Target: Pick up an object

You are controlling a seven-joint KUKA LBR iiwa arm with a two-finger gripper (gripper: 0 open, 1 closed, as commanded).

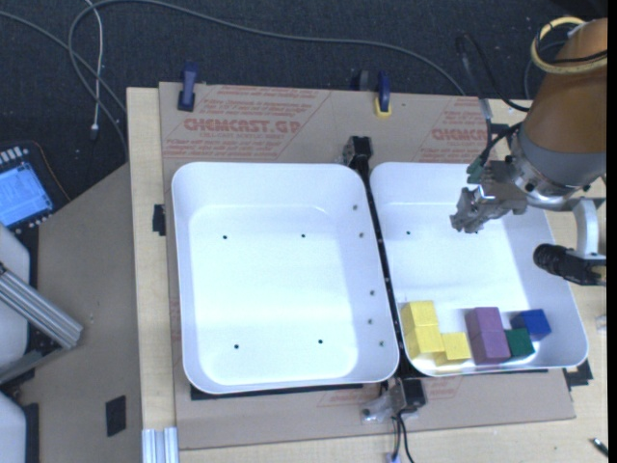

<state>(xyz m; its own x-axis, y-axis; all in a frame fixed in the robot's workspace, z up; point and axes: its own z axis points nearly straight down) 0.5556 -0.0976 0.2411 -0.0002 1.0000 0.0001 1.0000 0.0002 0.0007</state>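
Nearest the lower edge, well below the gripper [469, 218]: cluster of blocks against the near wall of the right bin [424, 191]. Yellow block [421, 328] lowest-left of the jaws, touching a smaller yellow piece [455, 347] at its right. Purple block [487, 334] almost straight below the jaws, just beside the yellow pieces. Green block [520, 341] and blue block [533, 322] below and right of the jaws, touching each other and the purple block's right side. All blocks lying on the bin floor, well apart from the fingertips.

Middle distance: gripper hovering over the upper part of the right bin, dark fingers pointing down and left, nothing visible between them. Jaw state not readable at this angle and blur; open or closed, cannot tell. Grey wrist and orange band [569, 104] up and right of the jaws, reaching in from the right.

Left of the jaws, across the shared rim: left bin [193, 258], white, shallow.

Farther, above the jaws: brown board [241, 123] with red print beneath both bins, held by two blue clamps [188, 85] at its far edge. Beyond, dark floor with a thin cable [96, 46].
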